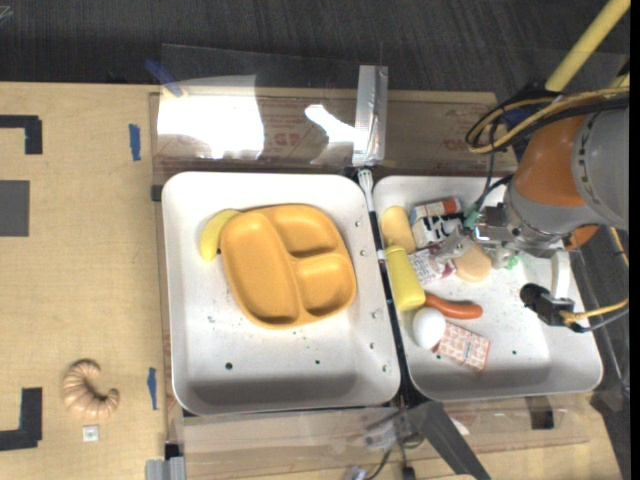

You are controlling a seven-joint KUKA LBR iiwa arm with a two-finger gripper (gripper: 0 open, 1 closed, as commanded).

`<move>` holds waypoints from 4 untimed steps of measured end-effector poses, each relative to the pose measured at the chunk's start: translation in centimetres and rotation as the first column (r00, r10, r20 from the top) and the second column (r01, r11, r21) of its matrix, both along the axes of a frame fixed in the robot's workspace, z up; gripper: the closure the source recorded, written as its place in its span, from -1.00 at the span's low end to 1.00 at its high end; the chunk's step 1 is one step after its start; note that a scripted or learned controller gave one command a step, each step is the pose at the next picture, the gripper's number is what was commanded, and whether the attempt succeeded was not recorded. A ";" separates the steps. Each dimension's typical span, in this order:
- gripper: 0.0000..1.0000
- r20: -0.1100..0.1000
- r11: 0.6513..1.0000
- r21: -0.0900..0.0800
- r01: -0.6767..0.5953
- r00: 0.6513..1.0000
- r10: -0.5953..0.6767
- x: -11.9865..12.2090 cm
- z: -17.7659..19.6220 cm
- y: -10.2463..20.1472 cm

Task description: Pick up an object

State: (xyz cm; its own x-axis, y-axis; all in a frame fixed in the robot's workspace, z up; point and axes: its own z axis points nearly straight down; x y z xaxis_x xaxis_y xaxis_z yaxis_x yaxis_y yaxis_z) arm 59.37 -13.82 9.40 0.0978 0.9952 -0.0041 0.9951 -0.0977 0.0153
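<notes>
Patterned packet (462, 347) nearest; gripper (487, 240) touching bun (473, 265).

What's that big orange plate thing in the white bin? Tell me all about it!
It is an orange divided tray that looks like smooth plastic, with rounded corners and three sunken sections: one long, two smaller. It lies flat and right way up, turned at a slant, in the middle of the left bin. A yellow banana peeks out at its upper left edge, touching it or tucked slightly under.

Glossy white plastic bins (190, 298), a smooth matt orange plastic tray (285, 263), bare matt wood bench (80, 268), a shiny egg (429, 326)
</notes>
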 end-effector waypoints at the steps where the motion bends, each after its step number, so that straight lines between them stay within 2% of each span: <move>1: 1.00 0.010 1.000 -0.004 -0.001 1.000 0.001 0.3 1.3 -0.1; 2: 1.00 -0.007 0.991 0.007 0.137 0.991 -0.137 1.2 14.8 6.5; 3: 1.00 -0.014 0.791 0.005 0.611 0.791 -0.611 1.5 18.5 1.3; 4: 1.00 -0.025 0.711 -0.003 0.703 0.711 -0.703 -7.3 5.9 -4.4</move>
